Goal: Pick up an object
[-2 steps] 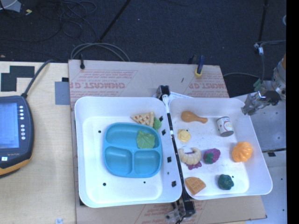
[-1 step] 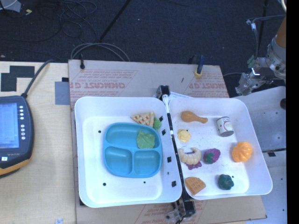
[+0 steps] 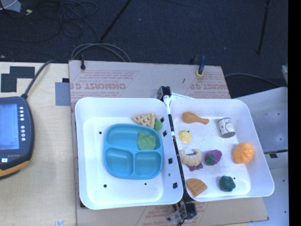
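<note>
Two white bins sit side by side on my bench, stocked with toy food for a pick. The right bin (image 3: pixel 256 182) spreads its pieces well apart, presumably so my fingers can close on one alone: drumstick (image 3: pixel 194 118), can (image 3: pixel 226 127), orange pumpkin (image 3: pixel 243 153), broccoli (image 3: pixel 227 183), waffle (image 3: pixel 196 187). In the left bin (image 3: pixel 89 173) a blue tray (image 3: pixel 124 161) bears a lettuce leaf (image 3: pixel 146 140). Whether my gripper is apart or together, I cannot tell.

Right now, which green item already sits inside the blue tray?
The pale green leafy piece, lying in the blue tray's upper right compartment. The dark green item lies in the right bin.
</note>
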Available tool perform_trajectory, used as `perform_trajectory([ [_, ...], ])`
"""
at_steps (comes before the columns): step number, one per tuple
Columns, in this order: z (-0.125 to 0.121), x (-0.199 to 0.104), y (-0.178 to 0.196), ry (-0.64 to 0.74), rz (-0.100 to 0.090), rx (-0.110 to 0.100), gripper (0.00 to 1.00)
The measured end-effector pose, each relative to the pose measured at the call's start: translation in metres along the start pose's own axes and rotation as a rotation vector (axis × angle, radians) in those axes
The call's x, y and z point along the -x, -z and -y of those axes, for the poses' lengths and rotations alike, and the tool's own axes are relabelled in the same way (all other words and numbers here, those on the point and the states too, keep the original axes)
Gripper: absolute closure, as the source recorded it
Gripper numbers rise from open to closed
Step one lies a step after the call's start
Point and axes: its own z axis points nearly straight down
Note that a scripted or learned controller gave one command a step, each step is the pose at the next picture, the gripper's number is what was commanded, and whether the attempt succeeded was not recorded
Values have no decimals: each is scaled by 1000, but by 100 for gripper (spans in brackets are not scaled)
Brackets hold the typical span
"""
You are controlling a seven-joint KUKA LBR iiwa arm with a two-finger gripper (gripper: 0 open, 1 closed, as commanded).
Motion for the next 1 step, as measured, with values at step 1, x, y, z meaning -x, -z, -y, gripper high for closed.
perform_trajectory([
  [1,90,3,-185,-3,-14,-36,100],
])
